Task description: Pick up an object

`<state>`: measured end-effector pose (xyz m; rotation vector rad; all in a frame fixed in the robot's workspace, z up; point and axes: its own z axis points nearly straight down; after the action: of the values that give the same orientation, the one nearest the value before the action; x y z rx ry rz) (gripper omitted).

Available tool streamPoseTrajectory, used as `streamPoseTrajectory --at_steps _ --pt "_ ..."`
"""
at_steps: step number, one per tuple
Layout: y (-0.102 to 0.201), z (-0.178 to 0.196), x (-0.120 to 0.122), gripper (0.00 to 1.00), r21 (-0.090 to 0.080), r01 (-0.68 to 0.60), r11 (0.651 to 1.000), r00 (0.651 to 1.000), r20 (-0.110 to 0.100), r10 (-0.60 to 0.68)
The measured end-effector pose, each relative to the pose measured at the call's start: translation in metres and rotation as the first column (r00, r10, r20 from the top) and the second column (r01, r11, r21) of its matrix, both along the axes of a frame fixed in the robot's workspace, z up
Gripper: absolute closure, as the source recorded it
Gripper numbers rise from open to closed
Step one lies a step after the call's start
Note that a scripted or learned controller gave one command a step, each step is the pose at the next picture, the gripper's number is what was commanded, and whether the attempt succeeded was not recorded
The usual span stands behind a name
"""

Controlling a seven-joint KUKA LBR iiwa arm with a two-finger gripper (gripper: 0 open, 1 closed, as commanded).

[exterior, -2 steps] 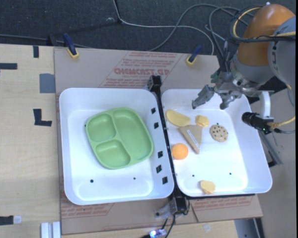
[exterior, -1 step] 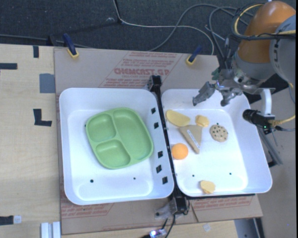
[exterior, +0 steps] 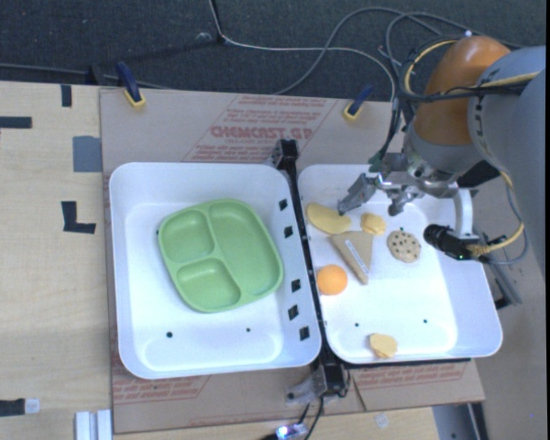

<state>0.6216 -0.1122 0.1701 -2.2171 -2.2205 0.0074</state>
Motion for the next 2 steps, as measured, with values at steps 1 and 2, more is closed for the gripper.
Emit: streamPoseTrajectory --at_steps 1,2 --pt "-0.004 -0.047 0.005 0.00 -0.001 0.000 1.000 1.000 0.001 0.000" --pt "-0.006 -0.083 0.006 0.00 -0.005 0.000 1.000 1.000 0.010 0.000"
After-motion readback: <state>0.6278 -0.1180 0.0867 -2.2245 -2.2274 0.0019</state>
